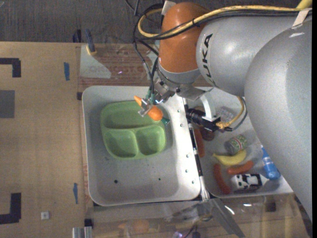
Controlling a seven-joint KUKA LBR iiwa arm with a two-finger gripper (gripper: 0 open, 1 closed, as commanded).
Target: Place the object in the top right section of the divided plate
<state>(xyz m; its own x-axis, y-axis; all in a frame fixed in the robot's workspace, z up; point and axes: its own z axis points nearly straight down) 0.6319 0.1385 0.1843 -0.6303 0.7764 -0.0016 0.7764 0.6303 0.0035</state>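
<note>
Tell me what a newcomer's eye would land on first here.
The big grey arm with its orange band reaches in from the right. Its pincer hangs at the upper right edge of the green divided plastic plate in the left white bin, a small orange object beside it. The right bin holds a yellow toy banana.

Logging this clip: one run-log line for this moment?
gripper: over plate upper right edge | carrot: at fingertips, grasp unclear | right bin: banana
</note>
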